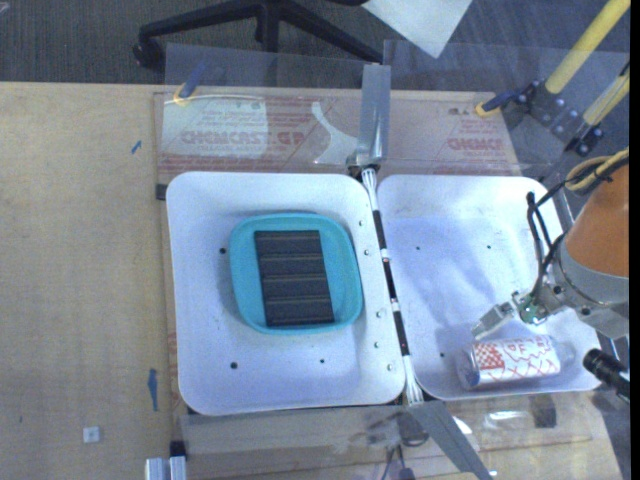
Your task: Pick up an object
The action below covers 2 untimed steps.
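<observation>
Sitting side by side on the pale wooden surface (70, 268) are 2 shallow white plastic bins, split by a narrow seam running down the middle. The left white bin (195, 298) carries 1 thing: a turquoise rounded-square plastic dish (243, 290) with a dark ribbed rectangular insert lying flat in its centre, roughly in the middle of the bin. The right white bin (450, 248) carries 1 thing as well: a short cylinder wrapped in a red-and-white patterned label (512, 360), lying on its side close to the bin's near rim, toward the near right corner.

The grey arm with the orange band (603, 236) enters from the right edge, over the right bin's far right side. Its end effector (508, 313) hangs low just above and slightly left of the red-and-white cylinder, close to it; whether they touch is unclear. A pale finger (493, 319) juts out to the left, and I cannot tell how far apart the fingers stand. Nothing is visible between them.

A metal bracket (374, 118) stands behind the seam of the 2 bins.
</observation>
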Available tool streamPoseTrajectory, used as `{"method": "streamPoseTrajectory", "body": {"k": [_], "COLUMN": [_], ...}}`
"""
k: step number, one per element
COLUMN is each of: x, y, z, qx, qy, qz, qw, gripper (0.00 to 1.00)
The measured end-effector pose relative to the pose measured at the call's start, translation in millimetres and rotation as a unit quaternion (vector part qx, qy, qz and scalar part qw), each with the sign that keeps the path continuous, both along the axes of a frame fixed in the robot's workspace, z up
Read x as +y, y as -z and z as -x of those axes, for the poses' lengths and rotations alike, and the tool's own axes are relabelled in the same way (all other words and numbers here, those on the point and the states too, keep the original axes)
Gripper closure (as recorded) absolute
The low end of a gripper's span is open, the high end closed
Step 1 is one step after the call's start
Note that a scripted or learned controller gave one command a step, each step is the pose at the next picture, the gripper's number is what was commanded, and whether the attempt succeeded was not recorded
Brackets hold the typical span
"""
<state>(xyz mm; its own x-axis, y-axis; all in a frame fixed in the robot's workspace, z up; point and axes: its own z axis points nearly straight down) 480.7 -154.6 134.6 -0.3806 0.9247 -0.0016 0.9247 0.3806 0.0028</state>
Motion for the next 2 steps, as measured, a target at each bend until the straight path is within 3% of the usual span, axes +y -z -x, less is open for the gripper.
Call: {"method": "streamPoseTrajectory", "body": {"k": [1, 2], "x": [6.2, 12.3], "y": [-0.4, 2.1], "z": [-4.4, -9.9], "qx": [-0.007, -0.016], "qy": [-0.092, -0.188], "qz": [0.0033, 0.0079], "qw": [0.9957, 0.9820], "gripper": [0.00, 0.00]}}
